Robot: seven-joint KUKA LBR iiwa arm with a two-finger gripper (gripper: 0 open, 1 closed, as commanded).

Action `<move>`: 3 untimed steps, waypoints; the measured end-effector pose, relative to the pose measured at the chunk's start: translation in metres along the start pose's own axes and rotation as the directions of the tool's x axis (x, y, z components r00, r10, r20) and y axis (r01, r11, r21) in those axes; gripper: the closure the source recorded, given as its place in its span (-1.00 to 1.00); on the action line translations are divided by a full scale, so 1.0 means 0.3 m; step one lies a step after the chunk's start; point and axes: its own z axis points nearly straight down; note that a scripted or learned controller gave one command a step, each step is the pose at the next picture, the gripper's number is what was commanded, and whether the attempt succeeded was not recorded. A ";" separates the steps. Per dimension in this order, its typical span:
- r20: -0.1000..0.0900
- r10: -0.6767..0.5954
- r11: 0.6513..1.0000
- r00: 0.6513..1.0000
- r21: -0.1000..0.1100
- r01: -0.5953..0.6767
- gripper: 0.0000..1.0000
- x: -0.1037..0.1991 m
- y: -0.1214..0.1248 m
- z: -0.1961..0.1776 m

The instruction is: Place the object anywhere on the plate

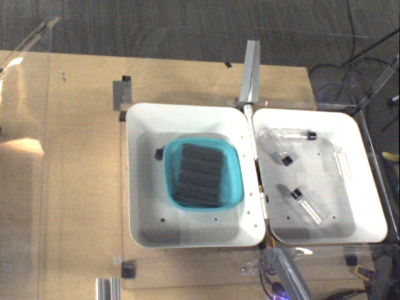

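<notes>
A dark grey ribbed block (200,175), rectangular with several ridges across its top, lies flat on the turquoise plate (232,167), roughly centred and turned slightly off the plate's edges. The plate sits on the floor of the left white bin (142,167), a little toward that bin's right wall, and a small dark piece (159,154) rests just beside the plate's upper left corner. The right white bin (359,186) adjoins it, the two rims touching along a central divider, and holds several clear plastic tubes with black caps (294,134), scattered and well apart from each other. Both bins rest on a pale wooden surface (75,186) with a metal post (250,70) rising behind their junction. The arm's pose and the state of the fingers cannot be told from this view.
</notes>
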 end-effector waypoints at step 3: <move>0.001 0.075 0.997 0.997 0.000 -0.075 -1.00 0.000 0.000 0.000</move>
